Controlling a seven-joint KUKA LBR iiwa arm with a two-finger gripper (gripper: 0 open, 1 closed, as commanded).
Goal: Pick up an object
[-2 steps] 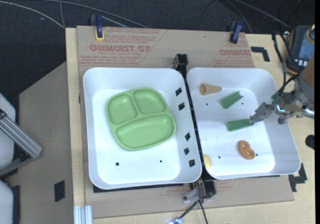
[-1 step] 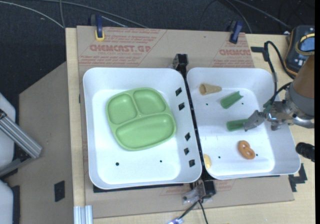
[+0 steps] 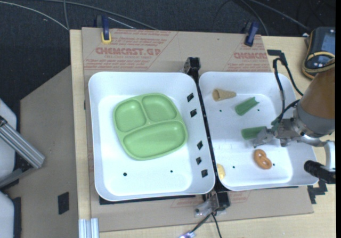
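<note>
Jaws (image 3: 265, 137) low in right white plastic bin (image 3: 234, 180), at the end of a flat green block (image 3: 252, 132); open or closed, cannot tell. Nothing visibly lifted, probably pre-grasp. Glazed orange pretzel piece (image 3: 262, 159) just beside.

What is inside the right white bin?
The right bin holds an ice cream cone, two green pieces, a pretzel and a yellow item. The gripper partly covers the lower green piece.

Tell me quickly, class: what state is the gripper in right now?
Gripper: low in the right bin, at a green block; open or closed cannot be told.
</note>
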